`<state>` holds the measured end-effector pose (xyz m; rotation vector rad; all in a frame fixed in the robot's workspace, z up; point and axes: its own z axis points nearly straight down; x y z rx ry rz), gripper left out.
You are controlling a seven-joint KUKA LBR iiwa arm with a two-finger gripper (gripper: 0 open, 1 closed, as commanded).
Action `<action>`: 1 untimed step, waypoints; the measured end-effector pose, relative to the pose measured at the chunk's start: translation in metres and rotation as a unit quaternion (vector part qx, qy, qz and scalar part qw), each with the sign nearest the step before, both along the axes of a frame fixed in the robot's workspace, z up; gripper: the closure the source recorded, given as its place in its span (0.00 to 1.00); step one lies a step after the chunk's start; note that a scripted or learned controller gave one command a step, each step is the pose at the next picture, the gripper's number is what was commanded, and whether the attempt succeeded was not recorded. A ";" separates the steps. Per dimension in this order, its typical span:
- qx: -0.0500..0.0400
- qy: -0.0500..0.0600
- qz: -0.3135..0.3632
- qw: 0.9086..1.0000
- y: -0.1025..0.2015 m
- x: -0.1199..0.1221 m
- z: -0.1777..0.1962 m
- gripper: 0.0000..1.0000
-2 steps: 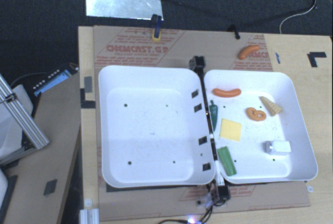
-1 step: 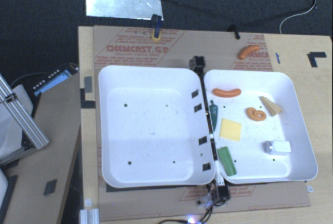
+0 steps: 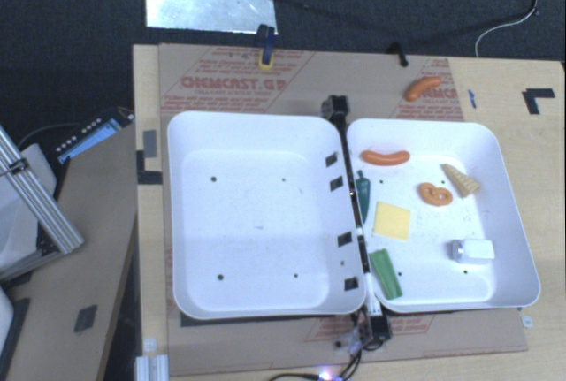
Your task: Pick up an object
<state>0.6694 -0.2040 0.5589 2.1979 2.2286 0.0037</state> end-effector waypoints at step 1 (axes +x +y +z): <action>-0.001 -0.002 0.002 1.000 0.001 0.000 0.012 1.00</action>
